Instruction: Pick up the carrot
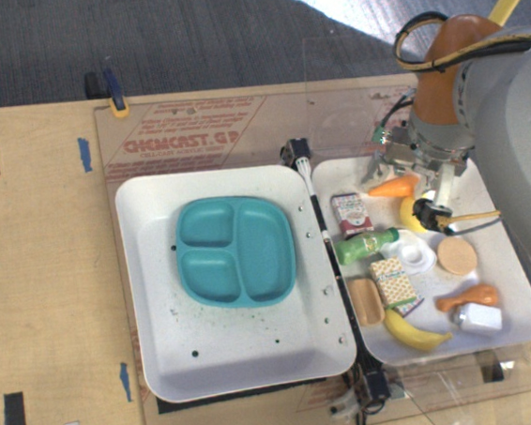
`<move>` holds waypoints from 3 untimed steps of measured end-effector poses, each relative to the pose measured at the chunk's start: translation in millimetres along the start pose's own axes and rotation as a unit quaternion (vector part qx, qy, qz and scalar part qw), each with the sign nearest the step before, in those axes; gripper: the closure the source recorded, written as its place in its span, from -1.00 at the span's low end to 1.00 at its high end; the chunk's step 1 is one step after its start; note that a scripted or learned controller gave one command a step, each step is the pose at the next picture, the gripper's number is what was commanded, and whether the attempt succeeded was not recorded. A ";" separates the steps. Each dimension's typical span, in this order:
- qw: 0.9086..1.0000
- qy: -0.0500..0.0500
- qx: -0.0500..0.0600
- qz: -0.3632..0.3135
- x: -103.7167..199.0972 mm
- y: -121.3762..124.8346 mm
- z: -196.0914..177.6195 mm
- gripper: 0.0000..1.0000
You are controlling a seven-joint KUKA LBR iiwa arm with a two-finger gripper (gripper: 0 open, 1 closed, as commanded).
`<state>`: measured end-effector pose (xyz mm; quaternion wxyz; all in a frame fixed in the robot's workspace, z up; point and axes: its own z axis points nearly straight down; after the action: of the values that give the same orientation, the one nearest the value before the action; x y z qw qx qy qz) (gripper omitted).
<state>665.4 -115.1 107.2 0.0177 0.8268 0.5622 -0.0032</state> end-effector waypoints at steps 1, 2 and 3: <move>0.997 0.012 0.013 0.072 -10.4 -35.1 18.5 -1.00; 0.998 0.008 0.012 0.069 -12.5 -33.7 6.7 1.00; 0.996 0.015 0.011 0.090 50.1 -52.2 -85.4 1.00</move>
<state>634.1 -46.6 189.9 0.0009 0.8740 0.4860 0.0045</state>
